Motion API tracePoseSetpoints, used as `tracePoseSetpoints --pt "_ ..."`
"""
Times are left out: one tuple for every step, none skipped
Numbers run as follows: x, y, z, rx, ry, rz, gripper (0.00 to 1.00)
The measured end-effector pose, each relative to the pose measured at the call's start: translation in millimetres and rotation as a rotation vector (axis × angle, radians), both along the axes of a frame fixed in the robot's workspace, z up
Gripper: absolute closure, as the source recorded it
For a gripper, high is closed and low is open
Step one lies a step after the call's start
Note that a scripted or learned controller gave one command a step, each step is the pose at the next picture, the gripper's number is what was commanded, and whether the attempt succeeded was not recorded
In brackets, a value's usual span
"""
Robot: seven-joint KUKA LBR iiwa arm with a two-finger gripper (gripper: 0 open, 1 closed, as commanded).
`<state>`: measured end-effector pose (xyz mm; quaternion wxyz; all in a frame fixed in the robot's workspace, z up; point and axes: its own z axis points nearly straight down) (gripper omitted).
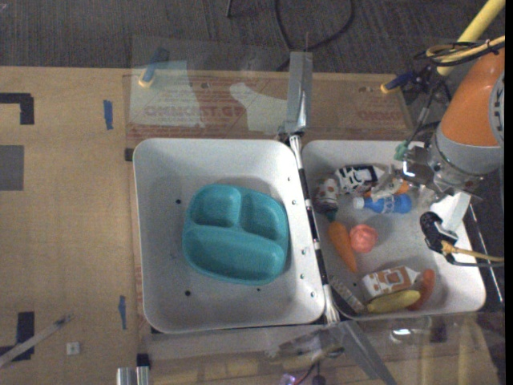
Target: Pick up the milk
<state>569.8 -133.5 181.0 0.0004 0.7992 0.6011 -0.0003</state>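
Milk [358,177], the cow-patterned carton, lies on its side near the back of the right bin [473,295], with a small bottle [385,204] just beside it and a can [327,192] near its left end. I see the tool [410,175] at the bin's back right, close to the carton; whether it is wide or narrow I cannot tell. Risk as I judge it: crowding may make the tool catch the bottle instead, or nudge the carton away.

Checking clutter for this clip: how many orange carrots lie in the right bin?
1 clear carrot, lying left of centre in the right bin beside a pink ball. An orange-red piece near the front right corner may be another; the yellow item partly hides it.
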Motion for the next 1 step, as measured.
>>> tracePoseSetpoints --pt "-41.1 3.2 -91.5 0.001 -0.004 0.217 0.00"
